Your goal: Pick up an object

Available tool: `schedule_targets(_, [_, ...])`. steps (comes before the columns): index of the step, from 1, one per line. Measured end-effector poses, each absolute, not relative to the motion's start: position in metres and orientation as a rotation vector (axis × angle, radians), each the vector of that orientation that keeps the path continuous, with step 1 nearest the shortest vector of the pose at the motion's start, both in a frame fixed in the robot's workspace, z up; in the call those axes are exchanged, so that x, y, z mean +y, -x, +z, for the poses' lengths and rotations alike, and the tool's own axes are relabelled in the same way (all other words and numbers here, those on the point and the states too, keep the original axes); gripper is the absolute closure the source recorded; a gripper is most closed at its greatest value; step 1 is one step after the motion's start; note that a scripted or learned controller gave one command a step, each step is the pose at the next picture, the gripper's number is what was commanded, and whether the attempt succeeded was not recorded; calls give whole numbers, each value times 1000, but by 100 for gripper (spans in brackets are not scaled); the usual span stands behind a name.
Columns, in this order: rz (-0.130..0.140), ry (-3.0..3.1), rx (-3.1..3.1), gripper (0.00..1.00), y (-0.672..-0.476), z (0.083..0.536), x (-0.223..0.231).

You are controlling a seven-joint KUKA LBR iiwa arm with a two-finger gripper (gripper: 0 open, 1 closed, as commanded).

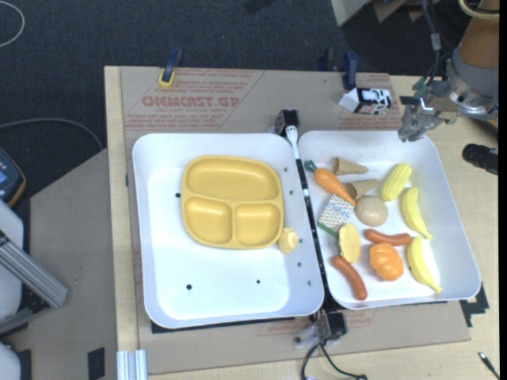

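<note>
My claw (pixel 413 127) hovers over the right bin's (pixel 455 212) far rim, its grip state impossible to tell; toy foods, including corn (pixel 395 182) and carrot (pixel 333 185), lie inside.

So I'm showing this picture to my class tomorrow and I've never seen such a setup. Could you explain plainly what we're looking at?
One camera looks down at a slant on a bench with two shallow white bins. A robot arm reaches in from the right; its gripper hangs over the right bin's far edge, with nothing visibly held. That bin holds toy food: bananas, a corn cob, a carrot, sausages and more. The left bin holds a yellow divided tray and a small yellow piece beside it.
</note>
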State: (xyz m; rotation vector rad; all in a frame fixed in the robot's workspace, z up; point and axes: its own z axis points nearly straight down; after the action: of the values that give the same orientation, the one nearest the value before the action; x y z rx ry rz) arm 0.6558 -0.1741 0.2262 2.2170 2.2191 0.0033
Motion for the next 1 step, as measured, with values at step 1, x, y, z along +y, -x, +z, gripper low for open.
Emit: schedule_targets(1, [-2,-2223,2225,100,-619,232,-150])
